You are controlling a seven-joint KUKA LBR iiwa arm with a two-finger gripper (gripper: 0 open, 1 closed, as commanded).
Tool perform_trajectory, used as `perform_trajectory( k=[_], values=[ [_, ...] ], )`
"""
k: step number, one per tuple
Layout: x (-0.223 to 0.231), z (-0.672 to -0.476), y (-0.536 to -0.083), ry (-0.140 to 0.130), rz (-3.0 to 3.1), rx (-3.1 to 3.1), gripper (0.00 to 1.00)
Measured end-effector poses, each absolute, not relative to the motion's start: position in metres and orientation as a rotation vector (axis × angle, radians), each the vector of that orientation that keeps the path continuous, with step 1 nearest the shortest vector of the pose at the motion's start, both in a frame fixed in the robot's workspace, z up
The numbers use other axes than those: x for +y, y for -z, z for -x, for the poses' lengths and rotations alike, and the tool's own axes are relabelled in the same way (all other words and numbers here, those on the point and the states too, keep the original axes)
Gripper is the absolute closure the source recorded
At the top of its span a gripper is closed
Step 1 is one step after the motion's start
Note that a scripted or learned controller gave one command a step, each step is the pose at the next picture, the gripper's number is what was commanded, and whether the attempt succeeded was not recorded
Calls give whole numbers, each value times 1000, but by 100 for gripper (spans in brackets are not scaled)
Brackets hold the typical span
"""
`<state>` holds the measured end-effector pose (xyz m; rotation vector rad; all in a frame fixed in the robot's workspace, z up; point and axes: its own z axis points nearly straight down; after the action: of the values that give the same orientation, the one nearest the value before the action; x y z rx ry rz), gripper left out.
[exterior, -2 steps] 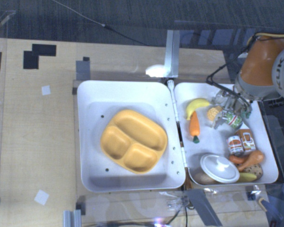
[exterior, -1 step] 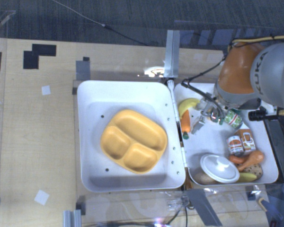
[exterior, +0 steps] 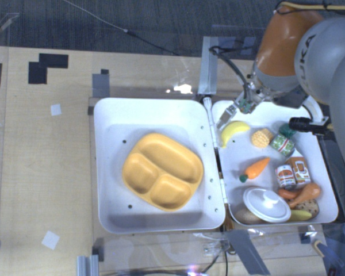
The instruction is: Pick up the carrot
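Note:
The carrot (exterior: 257, 169) is small and orange with a green stub at its lower-left end. It lies at a slant in the middle of the right bin (exterior: 328, 180), with nothing touching it. My gripper (exterior: 234, 111) hangs over that bin's far-left corner, just above the yellow banana (exterior: 234, 131). It is well up and to the left of the carrot. The grey arm with its orange band (exterior: 282, 39) reaches in from the top right.
Around the carrot lie a corn cob (exterior: 261, 137), a green can (exterior: 283, 143), two red-labelled cans (exterior: 291, 174), a chicken leg (exterior: 302, 195) and a white lid (exterior: 266, 204). The left bin (exterior: 109, 154) holds a yellow divided plate (exterior: 161, 170).

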<state>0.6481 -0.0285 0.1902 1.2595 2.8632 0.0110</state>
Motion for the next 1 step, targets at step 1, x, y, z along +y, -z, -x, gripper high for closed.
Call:
perform_trajectory(
  k=[1],
  values=[
    [-35,-592,-193,-4,-1726,2620,0]
  ],
)
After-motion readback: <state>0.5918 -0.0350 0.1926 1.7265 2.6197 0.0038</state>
